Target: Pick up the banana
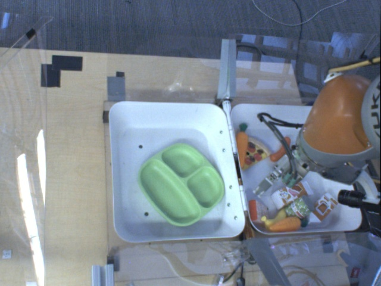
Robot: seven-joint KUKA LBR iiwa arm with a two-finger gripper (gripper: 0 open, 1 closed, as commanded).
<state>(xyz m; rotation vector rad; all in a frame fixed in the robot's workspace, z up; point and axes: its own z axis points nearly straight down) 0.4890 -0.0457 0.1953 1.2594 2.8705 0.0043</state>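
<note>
Plainly, the move turns on how the banana (269, 220) lies from the gripper (275, 179). Both are in the right bin (247, 113). The gripper hangs over the middle of the bin's left half, and the banana sits toward the near wall from it, almost straight down the view and a touch toward the left bin (128, 219). Little of the banana shows: a short yellow stretch lies against the near wall, touching or partly tucked under an orange toy piece (287, 224) beside it, with a small red piece (253, 208) just to its other side. From what is visible, its long axis seems to run along that wall, crosswise in the view, though the covered part makes this uncertain. I cannot tell whether the gripper is open or closed, as its metal end is small and cluttered against the toys beneath; nothing can be seen held in it. Printed cartons (296, 200) lie between the gripper and the banana, close to both, so the approach likely has to clear them and come down near the wall. A toy carrot (242, 145) and a pizza slice (256, 152) lie on the far side, away from the path. The green divided plate (181, 183) in the left bin plays no part.
</note>
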